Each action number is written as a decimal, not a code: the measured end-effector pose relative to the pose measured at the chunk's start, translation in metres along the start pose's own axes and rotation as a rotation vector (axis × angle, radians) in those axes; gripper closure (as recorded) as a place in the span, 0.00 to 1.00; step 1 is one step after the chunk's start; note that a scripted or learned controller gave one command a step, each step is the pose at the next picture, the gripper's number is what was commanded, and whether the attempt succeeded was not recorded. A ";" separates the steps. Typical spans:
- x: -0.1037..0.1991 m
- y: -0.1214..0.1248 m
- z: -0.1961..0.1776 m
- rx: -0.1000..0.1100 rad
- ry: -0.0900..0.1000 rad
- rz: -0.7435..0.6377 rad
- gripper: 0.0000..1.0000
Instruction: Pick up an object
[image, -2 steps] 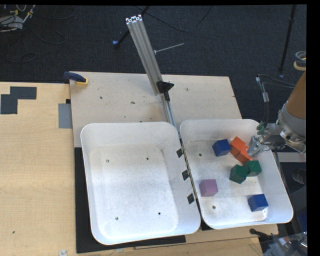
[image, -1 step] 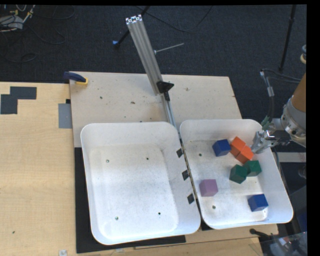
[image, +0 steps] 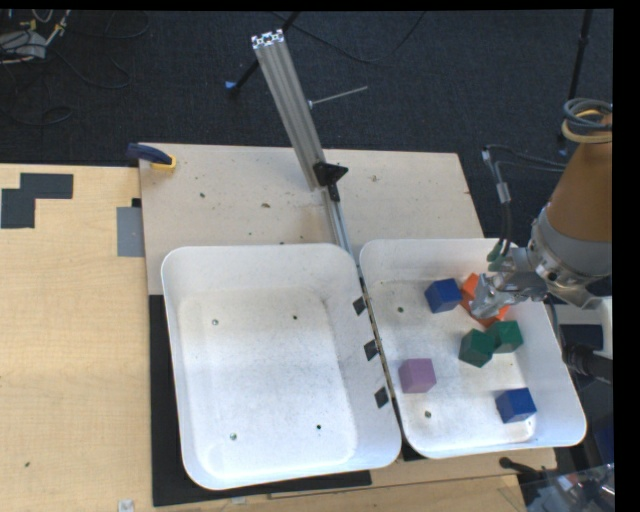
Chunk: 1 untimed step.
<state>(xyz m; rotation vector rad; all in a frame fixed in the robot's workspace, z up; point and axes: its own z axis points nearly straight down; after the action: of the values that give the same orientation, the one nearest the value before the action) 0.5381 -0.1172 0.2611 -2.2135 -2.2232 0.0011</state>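
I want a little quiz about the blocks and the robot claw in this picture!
1. True or false: every block lies in the right bin.
2. How many blue blocks are there?
A) one B) two C) three
3. Fill in: the claw hovers over the ______ block.

Key
1. True.
2. B: one blue block near the claw, another blue block at the bin's near right corner.
3. Orange: the orange block pokes out beside the claw.

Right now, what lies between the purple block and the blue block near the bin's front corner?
Bare white bin floor. In the camera view, nothing sits between the purple block and that blue block; the green blocks lie farther back.
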 end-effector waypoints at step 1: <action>0.050 0.003 0.013 0.000 0.000 0.000 1.00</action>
<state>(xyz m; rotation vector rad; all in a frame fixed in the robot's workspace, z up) 0.5406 -0.0674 0.2483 -2.2139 -2.2225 0.0013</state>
